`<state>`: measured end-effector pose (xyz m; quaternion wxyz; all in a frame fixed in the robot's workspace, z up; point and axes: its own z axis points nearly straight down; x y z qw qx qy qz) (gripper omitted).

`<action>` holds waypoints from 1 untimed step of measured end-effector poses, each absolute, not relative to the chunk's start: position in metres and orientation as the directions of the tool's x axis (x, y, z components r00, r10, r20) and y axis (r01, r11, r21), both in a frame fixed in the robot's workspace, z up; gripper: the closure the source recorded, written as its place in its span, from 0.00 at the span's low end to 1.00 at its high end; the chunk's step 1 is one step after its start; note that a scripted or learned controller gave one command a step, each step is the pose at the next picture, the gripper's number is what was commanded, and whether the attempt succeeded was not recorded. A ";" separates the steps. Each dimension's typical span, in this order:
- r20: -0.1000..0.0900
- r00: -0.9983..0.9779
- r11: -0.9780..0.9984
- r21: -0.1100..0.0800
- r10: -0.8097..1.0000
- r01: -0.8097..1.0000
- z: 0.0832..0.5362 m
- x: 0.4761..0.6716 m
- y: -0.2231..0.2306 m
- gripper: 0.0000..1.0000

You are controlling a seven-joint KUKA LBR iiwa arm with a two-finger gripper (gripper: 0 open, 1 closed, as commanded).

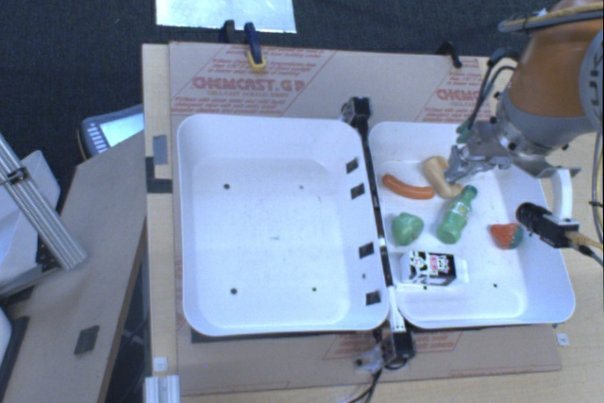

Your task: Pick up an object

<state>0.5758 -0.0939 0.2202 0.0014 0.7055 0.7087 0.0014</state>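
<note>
The right bin [543,297] holds several small objects. An orange sausage [408,188] lies at its left, with a beige piece [437,175] just right of it. A green bottle [456,214] lies tilted in the middle. A green rounded toy [408,226] sits to the bottle's left. A red and green piece [507,235] lies to its right. A black-and-white carton [434,268] lies flat near the front. My gripper [461,165] hangs over the bin's back middle, right beside the beige piece and just above the bottle's cap. Nothing shows held in it.
The left bin [274,231] sits beside the right one, with black clips [366,250] along the shared rim. The arm's orange band [557,61] and grey wrist loom over the right bin's back right. A black cylinder [540,222] juts out at the bin's right.
</note>
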 end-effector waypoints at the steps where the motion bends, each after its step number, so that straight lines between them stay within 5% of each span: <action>1: 0.001 -0.011 0.011 0.012 1.000 1.000 0.310 0.583 -0.037 1.00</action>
